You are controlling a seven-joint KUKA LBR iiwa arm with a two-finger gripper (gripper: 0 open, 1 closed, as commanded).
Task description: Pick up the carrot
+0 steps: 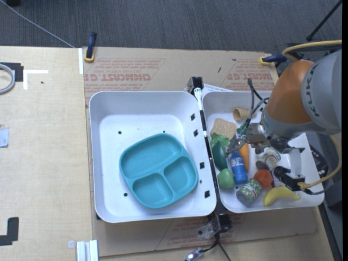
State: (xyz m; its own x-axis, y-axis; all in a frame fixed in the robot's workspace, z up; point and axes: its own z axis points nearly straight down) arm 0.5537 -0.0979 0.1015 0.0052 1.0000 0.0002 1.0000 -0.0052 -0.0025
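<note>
The carrot (245,155) is a short orange piece lying in the right bin (312,200), between a blue bottle (237,168) and a small silver-topped can (269,157). My gripper (242,141) hangs directly over the carrot's upper end, low among the objects, and it covers that end. The grey arm with its orange band (288,99) reaches in from the right above the bin.
Crowded round the carrot are a dark green vegetable (218,154), a green pear (225,178), a cracker (223,128), a red tomato (263,177), a printed can (249,192) and a banana (280,196). The left bin (109,118) holds a blue divided plate (157,170).
</note>
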